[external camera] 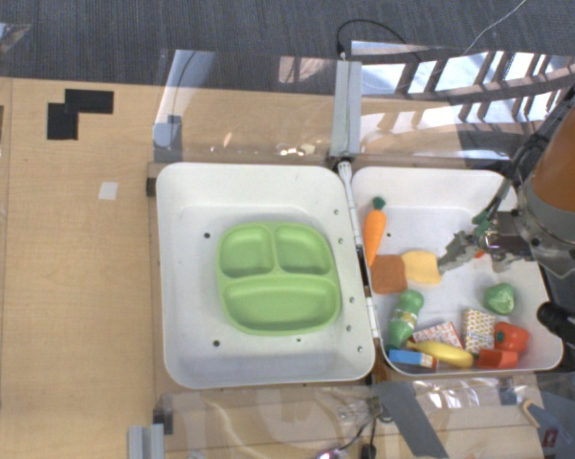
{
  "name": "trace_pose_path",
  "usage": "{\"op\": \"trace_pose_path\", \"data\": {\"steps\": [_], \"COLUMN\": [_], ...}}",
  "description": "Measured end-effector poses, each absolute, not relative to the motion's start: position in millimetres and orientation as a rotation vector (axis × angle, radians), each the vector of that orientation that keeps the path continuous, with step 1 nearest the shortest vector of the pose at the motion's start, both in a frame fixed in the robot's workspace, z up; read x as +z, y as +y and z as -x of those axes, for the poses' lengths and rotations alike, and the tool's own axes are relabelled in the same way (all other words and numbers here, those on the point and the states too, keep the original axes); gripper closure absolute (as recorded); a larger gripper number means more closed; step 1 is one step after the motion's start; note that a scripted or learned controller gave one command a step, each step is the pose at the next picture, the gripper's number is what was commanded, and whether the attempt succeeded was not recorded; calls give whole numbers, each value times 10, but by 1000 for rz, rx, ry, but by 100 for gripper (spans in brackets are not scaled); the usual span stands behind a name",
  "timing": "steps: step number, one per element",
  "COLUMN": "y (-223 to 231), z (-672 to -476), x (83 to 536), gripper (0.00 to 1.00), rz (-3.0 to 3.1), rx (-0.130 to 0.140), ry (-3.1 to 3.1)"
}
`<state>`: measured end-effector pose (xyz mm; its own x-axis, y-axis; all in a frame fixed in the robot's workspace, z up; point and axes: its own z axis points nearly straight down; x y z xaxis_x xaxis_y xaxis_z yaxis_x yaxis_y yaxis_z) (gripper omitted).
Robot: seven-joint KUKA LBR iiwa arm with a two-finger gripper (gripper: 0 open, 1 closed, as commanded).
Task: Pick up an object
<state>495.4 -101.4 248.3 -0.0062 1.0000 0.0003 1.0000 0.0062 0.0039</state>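
**Gripper hovering over right bin, nothing held**

Arm is reaching in from the right, gripper (456, 250) hanging low over the right bin (431, 194), fingers standing apart w/ nothing between them. Tips are sitting just beside the yellow block (422, 268), which is touching a brown square piece (388, 273). Toy carrot (373, 229) is lying near the bin's left wall. Green round piece (499, 298) is resting further right. Green divided plate (278, 277) is sitting alone in the left bin (187, 256).

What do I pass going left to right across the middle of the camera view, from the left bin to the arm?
Green divided plate → carrot → brown square → yellow block → gripper → green ball.
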Motion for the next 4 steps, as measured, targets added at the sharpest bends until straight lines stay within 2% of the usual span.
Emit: {"op": "trace_pose_path", "data": {"steps": [1, 2, 3, 4], "y": [-811, -999, -1006, -1006], "z": [-5474, -5502, -5542, -5541], "x": [1435, 939, 1085, 1084], "gripper": [0, 0, 100, 0], "rz": [-2134, -2107, -2100, -2100], "rx": [2, 21, 31, 30], "ry": [2305, 2308, 2297, 2297]}}
